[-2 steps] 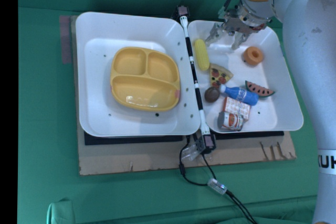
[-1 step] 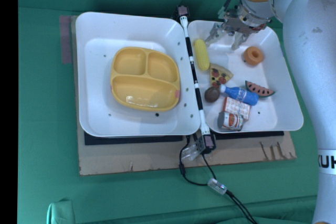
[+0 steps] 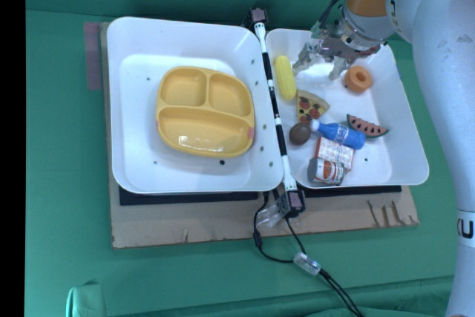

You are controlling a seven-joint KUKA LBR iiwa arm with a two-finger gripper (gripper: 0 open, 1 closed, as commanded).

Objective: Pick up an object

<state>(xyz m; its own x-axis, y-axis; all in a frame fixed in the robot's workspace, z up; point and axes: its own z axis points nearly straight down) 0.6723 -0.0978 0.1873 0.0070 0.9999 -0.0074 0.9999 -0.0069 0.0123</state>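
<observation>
Hand [image 3: 324,60] hovering spread, empty; doughnut [image 3: 358,79] lying at its four o'clock, seeming light, rigid; grip across ring.

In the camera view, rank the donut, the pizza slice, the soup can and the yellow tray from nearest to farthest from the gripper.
From the gripper:
1. Donut, just to its right in the view.
2. Pizza slice, below it, mid right bin.
3. Soup can, near the bin's front edge.
4. Yellow tray, over in the left bin.
</observation>
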